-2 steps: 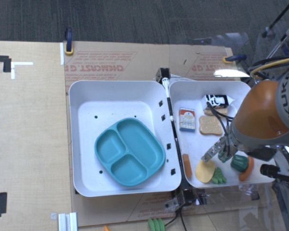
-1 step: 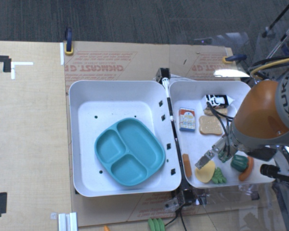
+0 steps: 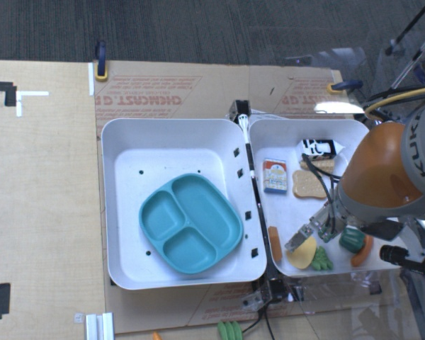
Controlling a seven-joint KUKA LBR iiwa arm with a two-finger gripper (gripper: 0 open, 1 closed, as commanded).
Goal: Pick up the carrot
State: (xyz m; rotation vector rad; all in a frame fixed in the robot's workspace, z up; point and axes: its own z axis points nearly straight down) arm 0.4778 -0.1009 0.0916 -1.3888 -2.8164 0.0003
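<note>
Right now gripper (image 3: 302, 241) low in rt bin (image 3: 283, 129), jaw state unclear, carrot (image 3: 360, 252) nearby.

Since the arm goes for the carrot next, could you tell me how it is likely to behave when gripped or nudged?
The carrot looks like a small moulded toy, so probably stiff and light. Its rounded orange body would likely roll or slip sideways if pinched off centre. It lies against the right bin's wall, beside a green piece and partly under the arm, so a nudge would probably wedge it rather than free it.
</note>
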